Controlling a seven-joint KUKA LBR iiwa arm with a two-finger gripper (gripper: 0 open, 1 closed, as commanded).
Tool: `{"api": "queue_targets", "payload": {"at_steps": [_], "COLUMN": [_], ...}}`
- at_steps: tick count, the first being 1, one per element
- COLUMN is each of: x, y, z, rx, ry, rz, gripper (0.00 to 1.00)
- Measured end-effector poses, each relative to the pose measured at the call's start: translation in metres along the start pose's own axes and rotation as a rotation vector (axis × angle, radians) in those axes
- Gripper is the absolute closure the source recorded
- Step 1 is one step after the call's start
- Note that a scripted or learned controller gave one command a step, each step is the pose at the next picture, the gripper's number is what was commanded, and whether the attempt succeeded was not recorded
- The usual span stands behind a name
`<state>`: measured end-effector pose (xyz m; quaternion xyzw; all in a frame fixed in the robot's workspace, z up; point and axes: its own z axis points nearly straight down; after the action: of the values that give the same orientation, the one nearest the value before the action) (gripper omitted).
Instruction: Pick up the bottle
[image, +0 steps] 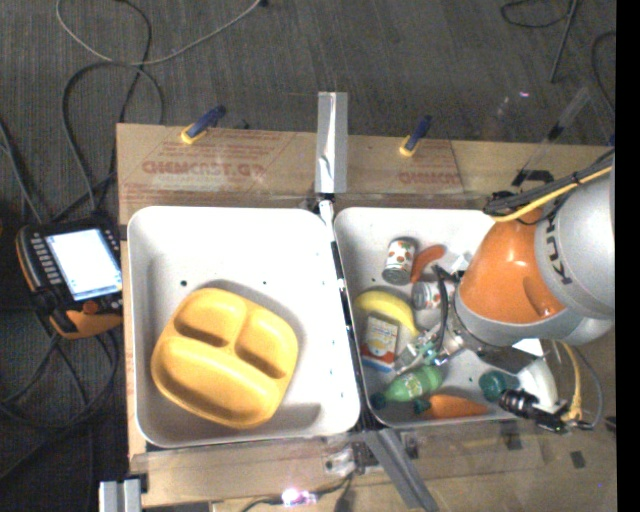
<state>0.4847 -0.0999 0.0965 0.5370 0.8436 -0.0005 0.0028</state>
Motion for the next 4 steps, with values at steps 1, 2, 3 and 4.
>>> {"api": "queue_targets", "payload": {"at_steps": [1,2,3,4], "x": [0.002,-0.031,-0.002,0.004], "y": [-0.001,0.017,-0.002,-0.001], "z": [0.002,-0.158,-0.072,-0.013], "rx": [0.004,0.004,0.004,0.007], "ry": [0.004,0.003,0.007,0.008], "rz": [-0.002,-0.073,-0.285,0.270], "gripper": [0.00,0.00,0.00,0.00]}}
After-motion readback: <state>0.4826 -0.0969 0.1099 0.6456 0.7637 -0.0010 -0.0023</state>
